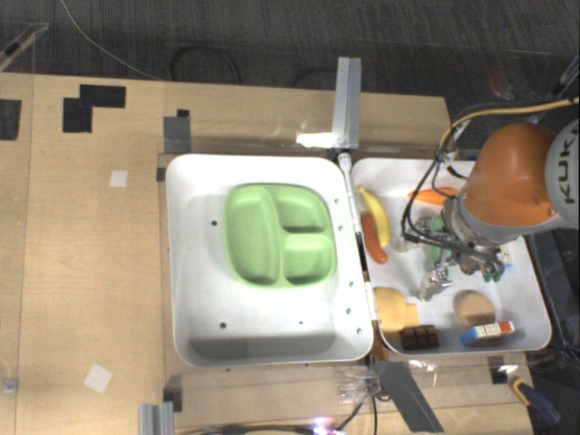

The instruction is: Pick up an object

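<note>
Metal two-finger pincer (438, 284) low in the shallow white right bin (535, 320), bare floor just left, round tan disc (474, 308) right, grey arm (512, 184) bent overhead, finger state unclear.

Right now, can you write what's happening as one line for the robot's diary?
gripper: low in right bin | nearest: round tan item | banana, red item: by left wall | green tray: left bin
</note>
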### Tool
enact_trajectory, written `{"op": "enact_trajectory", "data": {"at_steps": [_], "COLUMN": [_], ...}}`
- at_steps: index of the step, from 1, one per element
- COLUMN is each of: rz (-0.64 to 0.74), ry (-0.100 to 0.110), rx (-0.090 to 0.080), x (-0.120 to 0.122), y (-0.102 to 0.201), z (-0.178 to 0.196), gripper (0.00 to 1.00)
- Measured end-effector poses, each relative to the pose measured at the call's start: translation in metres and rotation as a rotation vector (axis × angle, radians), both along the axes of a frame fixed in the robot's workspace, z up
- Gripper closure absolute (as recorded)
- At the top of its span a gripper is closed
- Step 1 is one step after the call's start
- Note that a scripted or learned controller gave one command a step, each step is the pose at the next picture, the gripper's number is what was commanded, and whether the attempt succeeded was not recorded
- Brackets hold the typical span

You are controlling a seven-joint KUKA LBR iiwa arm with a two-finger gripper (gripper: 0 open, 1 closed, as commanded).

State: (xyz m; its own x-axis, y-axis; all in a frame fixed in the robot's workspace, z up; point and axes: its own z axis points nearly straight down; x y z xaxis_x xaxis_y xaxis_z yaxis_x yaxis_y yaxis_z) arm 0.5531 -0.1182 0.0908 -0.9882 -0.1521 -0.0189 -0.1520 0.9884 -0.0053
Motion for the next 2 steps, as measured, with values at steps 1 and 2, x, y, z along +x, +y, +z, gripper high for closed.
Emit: {"op": "enact_trajectory", "data": {"at_steps": [1,2], "rz": [0.124,0.095], "ry": [0.004,0.005], "rx": [-0.001,0.000], "x": [0.058,0.018], "y": [-0.007,-0.018], "z": [-0.002,-0.001], "gripper": [0.00,0.00]}}
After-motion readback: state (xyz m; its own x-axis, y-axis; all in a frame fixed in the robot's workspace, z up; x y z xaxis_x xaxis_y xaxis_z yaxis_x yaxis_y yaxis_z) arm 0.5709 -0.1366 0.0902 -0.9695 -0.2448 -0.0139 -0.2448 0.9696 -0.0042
